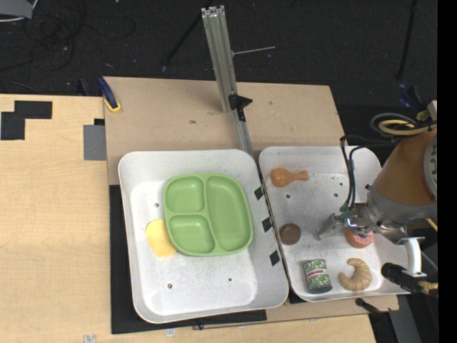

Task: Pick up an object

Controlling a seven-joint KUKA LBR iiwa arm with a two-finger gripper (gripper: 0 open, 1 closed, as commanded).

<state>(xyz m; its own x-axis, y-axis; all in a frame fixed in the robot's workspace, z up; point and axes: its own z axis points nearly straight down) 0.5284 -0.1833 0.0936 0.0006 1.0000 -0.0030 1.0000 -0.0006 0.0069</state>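
Note:
The right bin (314,164) holds several small objects. An orange pear-shaped piece (287,177) lies near its back wall, and a brown round piece (290,233) sits by its left wall. A green can (316,275) and a tan croissant (357,274) lie along the front. A red and pink object (361,239) lies at the right, partly hidden by the arm. My gripper (348,226) hangs low over the right bin, just above and left of the red object, between it and the brown piece.
The left bin (207,291) carries a green divided plate (208,214) with a yellow object (159,239) against its left edge. A metal post (223,63) rises behind the bins. The grey and orange arm (405,181) covers the right bin's right side.

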